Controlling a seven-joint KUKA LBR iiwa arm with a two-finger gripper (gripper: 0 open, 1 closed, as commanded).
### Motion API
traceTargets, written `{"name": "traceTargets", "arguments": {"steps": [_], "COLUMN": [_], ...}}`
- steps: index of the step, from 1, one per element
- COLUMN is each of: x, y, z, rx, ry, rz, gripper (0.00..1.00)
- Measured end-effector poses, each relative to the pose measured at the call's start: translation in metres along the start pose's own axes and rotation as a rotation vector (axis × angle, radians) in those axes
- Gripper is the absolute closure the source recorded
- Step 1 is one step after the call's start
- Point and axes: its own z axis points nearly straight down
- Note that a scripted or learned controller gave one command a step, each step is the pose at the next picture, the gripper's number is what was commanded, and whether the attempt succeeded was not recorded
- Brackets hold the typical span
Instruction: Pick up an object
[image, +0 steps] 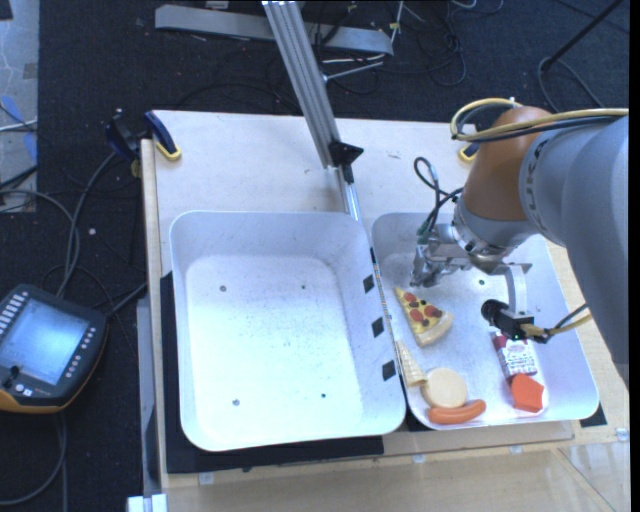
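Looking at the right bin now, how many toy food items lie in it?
5: pizza slice centre, fries by the left wall, bun and sausage in front, ketchup bottle right. The arm may hide more.

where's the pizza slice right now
The pizza slice lies in the right bin, near its left wall, just below the gripper and above the round bun and sausage.

Grey arm is seen reaching in from the right, orange band above the wrist, gripper pointed downward.
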Motion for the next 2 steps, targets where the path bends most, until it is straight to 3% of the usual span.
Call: {"name": "traceTargets", "arguments": {"steps": [1, 2], "x": [0.1366, 0.1313], "y": [-0.0075, -0.0084], "z": [-0.0917, -0.0882], "rx": [-0.003, 0.004], "ry": [0.001, 0.000], "rz": [-0.008, 0.000], "gripper": [1.00, 0.00]}}
